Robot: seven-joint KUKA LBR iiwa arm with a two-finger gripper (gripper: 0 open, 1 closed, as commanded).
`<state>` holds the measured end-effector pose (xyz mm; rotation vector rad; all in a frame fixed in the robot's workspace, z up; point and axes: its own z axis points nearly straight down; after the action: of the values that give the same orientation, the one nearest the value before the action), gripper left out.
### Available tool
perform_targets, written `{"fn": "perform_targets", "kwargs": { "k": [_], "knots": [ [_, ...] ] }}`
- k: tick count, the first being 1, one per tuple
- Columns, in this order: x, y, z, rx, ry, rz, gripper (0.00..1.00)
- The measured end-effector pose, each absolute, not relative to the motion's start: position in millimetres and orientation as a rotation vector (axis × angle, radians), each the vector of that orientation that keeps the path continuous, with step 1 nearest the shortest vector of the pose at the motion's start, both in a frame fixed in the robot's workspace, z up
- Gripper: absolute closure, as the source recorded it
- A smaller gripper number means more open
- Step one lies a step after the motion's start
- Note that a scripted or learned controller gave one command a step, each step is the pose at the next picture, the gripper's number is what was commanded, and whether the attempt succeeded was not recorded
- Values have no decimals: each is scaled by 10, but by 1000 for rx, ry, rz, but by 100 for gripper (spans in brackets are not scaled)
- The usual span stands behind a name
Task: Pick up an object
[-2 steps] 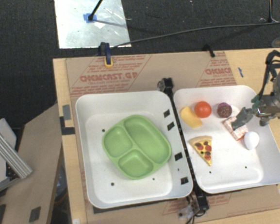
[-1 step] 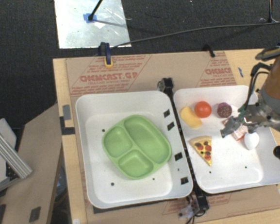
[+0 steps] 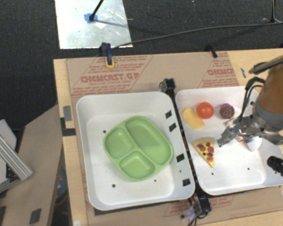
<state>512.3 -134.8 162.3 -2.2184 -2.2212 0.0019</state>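
The right bin (image 3: 236, 178) holds a pizza slice (image 3: 205, 151) near its left wall, with a yellow block (image 3: 192, 118), a red tomato (image 3: 205, 110) and a dark purple round piece (image 3: 226, 110) along its far side. My gripper (image 3: 230, 135) reaches in from the right and hangs low over the middle of this bin. It sits just right of the pizza slice and just below the purple piece. Nothing can be seen held in it. A small white piece (image 3: 254, 144) lies under the wrist.
The left bin (image 3: 92, 139) carries a green divided plate (image 3: 137, 147). A black divider with clips (image 3: 176, 131) runs between the two bins. The grey arm with its orange band (image 3: 280, 93) covers the right bin's right side. A cable crosses the dark floor behind the bench.
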Motion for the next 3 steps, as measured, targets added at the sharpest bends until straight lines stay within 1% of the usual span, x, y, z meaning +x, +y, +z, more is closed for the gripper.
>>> {"fn": "perform_targets", "kwargs": {
  "k": [1, 2, 3],
  "knots": [
    [5104, -1384, 1004, -2218, -2221, 2, 0],
    [5116, -1386, 1140, -2221, -2224, -2, 100],
    [5149, -1391, 1567, -2220, -2228, -4, 100]
  ]
}}
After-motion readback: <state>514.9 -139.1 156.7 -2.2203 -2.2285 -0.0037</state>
